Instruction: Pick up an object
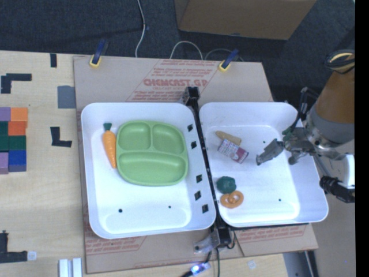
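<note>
Hovering over the right bin [300, 154], our gripper [277, 153] reaches in from the right on a grey arm [337, 111] with an orange band, and we see its two dark fingers [268, 153] spread apart with nothing between them, pointing toward the middle of the bin. We note that both bins are shallow, glossy white trays with rounded corners, sitting side by side on a brown cardboard sheet [173, 79] printed with red lettering and pinned by yellow-and-blue clamps [98, 53] at its far edge. Inside the right bin we find a small package [233, 150] with a dark pink label lying just beside a tan, stick-like piece [228, 137]; the two appear to touch. Nearer the front edge of the same bin sits a lumpy dark green toy [226, 184], and just below it an orange pretzel-shaped ring [233, 199], the pair close together and well apart from the gripper. In the left bin [101, 206] we see a smooth, pale green plastic plate [153, 153] with three compartments, oval in outline, and a toy carrot [109, 146] with a green top lying just beside its left rim. Beyond the cardboard, on the pale wooden bench [34, 201], we see a stack of coloured blocks [12, 140] at the left, and a cardboard box [253, 7] stands on the dark floor at the top.
</note>
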`<state>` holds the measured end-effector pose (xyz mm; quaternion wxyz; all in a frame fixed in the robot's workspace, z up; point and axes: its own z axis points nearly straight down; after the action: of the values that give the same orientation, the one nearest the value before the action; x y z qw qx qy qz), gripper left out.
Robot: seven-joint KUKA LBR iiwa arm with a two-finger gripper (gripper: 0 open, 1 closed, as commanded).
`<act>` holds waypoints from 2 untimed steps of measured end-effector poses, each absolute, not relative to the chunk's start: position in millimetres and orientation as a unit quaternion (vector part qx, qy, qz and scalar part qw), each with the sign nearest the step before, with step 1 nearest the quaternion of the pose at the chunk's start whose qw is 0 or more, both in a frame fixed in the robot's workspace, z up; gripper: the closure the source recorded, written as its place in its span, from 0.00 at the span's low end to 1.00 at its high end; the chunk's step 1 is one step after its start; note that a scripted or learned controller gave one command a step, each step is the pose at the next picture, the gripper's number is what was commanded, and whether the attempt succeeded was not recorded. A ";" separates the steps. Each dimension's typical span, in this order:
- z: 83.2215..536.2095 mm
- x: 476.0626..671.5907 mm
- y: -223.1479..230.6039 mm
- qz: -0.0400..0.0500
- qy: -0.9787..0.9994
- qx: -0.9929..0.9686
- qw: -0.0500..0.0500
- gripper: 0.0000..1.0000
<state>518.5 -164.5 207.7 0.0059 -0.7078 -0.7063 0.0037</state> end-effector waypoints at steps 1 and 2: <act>213.6 521.4 -164.2 0.001 -0.708 -0.707 0.001 0.00; 169.2 515.1 -164.3 0.002 -0.707 -0.707 0.002 0.00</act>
<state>515.1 -164.3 169.2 0.0018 -0.7069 -0.7073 0.0015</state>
